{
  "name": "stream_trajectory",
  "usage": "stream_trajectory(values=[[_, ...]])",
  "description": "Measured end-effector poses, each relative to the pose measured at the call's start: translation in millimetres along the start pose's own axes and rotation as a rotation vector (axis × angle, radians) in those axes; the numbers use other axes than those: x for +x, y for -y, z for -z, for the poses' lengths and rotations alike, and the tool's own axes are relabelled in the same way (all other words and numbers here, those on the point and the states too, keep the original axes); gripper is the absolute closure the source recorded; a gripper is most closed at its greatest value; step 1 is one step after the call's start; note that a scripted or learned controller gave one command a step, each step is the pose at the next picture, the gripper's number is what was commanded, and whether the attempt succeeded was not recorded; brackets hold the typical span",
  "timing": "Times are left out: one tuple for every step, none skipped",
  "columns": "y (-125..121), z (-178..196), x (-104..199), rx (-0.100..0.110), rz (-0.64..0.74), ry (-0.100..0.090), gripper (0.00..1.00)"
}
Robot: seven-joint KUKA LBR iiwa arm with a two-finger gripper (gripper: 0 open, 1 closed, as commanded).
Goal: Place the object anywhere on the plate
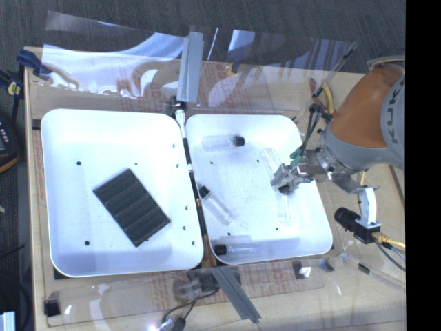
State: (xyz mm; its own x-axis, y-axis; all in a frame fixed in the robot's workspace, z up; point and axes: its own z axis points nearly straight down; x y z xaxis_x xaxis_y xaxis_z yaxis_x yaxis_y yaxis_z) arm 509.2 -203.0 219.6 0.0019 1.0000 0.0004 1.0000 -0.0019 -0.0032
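Even, bright overhead light; no hard shadows. Left bin (62, 185) and right bin (310, 236) both near blown-out white, with soft grey shading along the rims toward 6 o'clock. Strong glare and streaked reflections on the clear plastic sheet (124, 57) toward 12 o'clock. Dark plate (131, 206) casts only a faint shadow. Clear vials (222, 142) low in contrast, hard to separate from the white. Tool (284, 182) slightly soft. Overall grainy, moderate sharpness; carpet (207, 5) dim at 12 o'clock.

the wooden bench (124, 292) bears two white bins (62, 185) side by side.
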Motion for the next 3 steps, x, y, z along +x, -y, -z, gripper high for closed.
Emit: stream_trajectory(values=[[-14,5,86,0.002,0.032,-0.001,1.0],[-60,-29,151,0.002,-0.063,0.0,1.0],[34,-11,163,0.001,0.135,-0.001,1.0]])
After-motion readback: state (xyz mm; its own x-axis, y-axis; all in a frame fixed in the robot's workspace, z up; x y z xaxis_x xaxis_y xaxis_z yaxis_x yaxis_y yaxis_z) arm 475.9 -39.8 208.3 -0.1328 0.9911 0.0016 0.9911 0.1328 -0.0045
